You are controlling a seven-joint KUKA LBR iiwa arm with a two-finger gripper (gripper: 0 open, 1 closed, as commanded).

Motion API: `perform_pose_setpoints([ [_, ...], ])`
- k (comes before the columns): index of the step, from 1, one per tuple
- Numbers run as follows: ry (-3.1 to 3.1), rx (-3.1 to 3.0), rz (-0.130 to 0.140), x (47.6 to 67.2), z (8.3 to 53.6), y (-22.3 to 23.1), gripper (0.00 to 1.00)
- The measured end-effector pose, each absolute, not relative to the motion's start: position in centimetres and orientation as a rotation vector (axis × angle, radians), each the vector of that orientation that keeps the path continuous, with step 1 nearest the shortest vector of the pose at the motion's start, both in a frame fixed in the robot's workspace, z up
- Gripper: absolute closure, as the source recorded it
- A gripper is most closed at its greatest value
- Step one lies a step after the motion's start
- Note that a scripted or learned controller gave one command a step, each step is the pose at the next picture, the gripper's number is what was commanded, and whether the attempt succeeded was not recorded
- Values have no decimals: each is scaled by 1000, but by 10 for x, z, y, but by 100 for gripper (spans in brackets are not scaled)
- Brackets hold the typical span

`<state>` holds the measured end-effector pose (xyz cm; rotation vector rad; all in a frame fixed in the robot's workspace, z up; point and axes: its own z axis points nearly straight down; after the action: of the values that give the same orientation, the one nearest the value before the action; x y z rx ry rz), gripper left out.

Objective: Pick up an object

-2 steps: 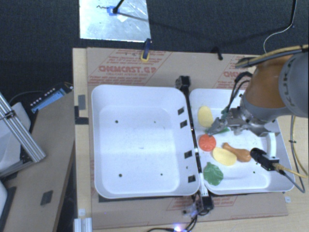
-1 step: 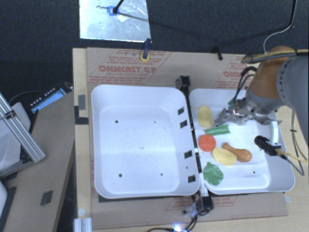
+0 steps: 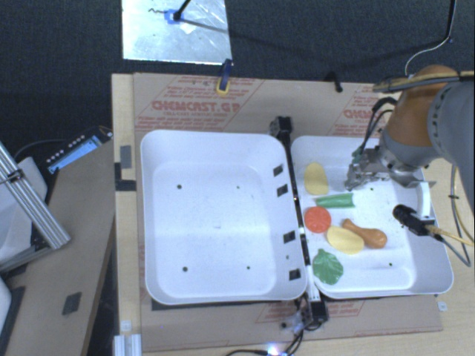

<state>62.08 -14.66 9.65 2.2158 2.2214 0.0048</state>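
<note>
Holding 6 toy foods (image 3: 327, 220), right bin (image 3: 430, 273)

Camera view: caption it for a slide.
KUKA arm's gripper lowered into the right bin above toy foods, beside a green piece.

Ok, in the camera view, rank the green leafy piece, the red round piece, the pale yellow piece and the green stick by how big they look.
1. green leafy piece
2. pale yellow piece and red round piece, too alike to separate
3. green stick, long but thin, so least area

All lie in the right bin at similar distance.
</note>
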Motion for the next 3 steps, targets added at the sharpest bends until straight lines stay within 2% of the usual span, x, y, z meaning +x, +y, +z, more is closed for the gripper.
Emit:
perform_pose_setpoints([
  [1,2208,2209,14,582,295,-169,100],
  [2,2211,2213,8,580,391,-203,100],
  [3,2242,2210,0,578,311,-84,100],
])
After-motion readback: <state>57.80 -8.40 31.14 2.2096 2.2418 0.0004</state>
